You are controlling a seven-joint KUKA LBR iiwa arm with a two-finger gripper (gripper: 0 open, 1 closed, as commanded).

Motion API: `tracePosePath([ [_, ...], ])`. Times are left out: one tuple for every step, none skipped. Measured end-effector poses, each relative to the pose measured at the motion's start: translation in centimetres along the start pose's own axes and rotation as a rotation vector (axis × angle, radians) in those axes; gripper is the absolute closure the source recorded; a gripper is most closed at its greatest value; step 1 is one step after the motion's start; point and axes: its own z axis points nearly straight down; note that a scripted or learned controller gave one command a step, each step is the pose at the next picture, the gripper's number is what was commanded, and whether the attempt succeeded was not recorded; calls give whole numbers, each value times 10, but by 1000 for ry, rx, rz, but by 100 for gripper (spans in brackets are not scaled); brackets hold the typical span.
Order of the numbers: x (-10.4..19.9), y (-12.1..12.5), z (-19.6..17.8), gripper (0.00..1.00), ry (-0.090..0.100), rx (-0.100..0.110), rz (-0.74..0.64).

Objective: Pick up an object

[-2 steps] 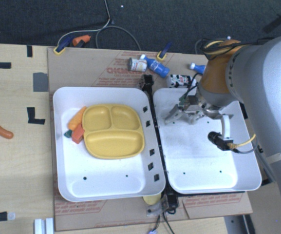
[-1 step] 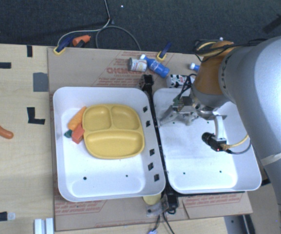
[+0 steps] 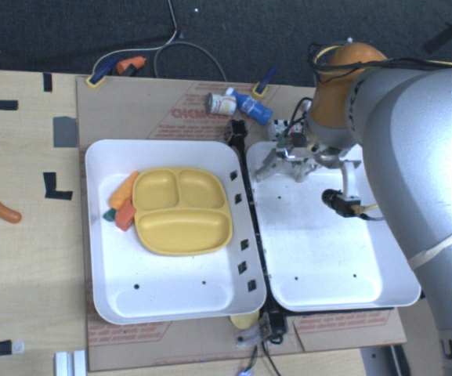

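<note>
Two candidates for picking lie in the left bin [image 3: 100, 233]: a yellow divided plate [image 3: 182, 210] near its middle and a small orange and red toy carrot [image 3: 121, 202] touching the plate's left edge. The plate looks like stiff, light plastic, smooth and wide; its raised rim seems the only place to grip. The carrot looks lighter and narrow enough to pinch across its middle, so it is probably the easier take. The right bin [image 3: 327, 272] sits just beside it, and the pincer [image 3: 288, 163] hangs over that bin's far left corner, well apart from both things; whether it is released or clenched cannot be told. An orange sausage toy [image 3: 1, 204] lies on the counter [image 3: 22, 288] further left.
</note>
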Motion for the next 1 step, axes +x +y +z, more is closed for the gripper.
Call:
tracePosePath([
  [0,0,-11,100,-1,-3,1],
])
